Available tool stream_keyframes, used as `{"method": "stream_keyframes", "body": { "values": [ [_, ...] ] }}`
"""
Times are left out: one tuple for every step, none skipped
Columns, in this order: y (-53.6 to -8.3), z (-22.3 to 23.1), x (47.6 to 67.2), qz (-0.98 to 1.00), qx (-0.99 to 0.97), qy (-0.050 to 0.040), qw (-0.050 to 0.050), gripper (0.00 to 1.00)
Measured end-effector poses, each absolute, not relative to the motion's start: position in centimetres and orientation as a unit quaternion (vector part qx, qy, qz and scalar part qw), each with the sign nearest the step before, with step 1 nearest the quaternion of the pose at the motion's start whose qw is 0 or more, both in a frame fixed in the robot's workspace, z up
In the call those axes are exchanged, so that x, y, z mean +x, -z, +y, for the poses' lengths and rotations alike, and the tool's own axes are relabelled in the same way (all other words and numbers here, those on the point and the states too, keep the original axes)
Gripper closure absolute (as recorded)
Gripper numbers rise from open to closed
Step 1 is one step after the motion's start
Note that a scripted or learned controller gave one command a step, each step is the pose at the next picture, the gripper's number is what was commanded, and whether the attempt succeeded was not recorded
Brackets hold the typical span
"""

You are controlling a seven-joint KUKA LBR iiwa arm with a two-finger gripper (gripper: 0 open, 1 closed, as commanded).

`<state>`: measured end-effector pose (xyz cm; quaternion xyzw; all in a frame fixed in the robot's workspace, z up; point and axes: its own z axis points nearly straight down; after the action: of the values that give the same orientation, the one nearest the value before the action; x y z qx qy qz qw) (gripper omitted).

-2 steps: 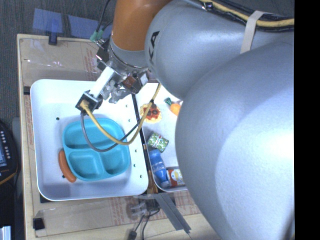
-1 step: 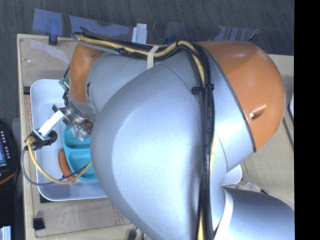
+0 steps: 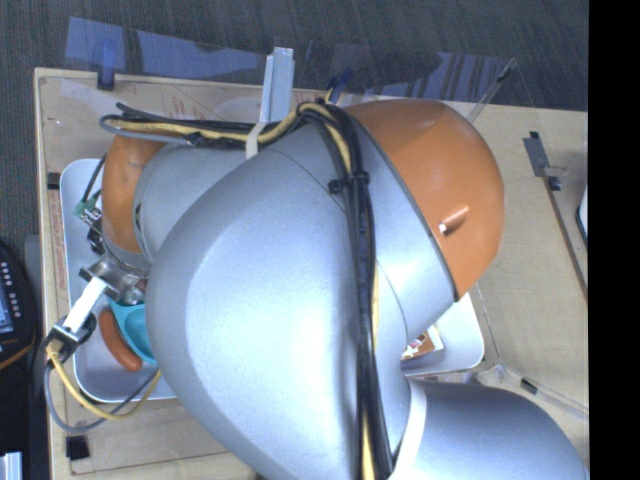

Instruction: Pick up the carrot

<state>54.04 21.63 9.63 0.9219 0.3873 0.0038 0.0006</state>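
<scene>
Gripper above carrot, carrot lying diagonally

Glossy arm, wooden bench

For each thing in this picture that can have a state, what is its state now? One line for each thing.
Carrot: lying in the left bin, next to a blue object, not lifted.
Blue object: lying in the left bin, partly hidden under the arm.
Arm: stretched over both bins, covering most of them.
Gripper: low over the left bin, beside the carrot.
Left bin: mostly covered by the arm.
Right bin: mostly covered by the arm.
</scene>
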Motion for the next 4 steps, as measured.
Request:
{"method": "stream_keyframes", "body": {
  "values": [
    [-9.3, 21.8, 59.5, 0.428, 0.904, 0.0019, 0.0, 1.0],
    [-9.0, 21.8, 64.5, 0.461, 0.887, 0.0168, -0.006, 1.0],
    [-9.0, 14.0, 65.4, 0.472, 0.881, 0.006, -0.004, 1.0],
    [-19.1, 8.3, 64.3, 0.226, 0.974, 0.0003, 0.0, 1.0]
  ]
}}
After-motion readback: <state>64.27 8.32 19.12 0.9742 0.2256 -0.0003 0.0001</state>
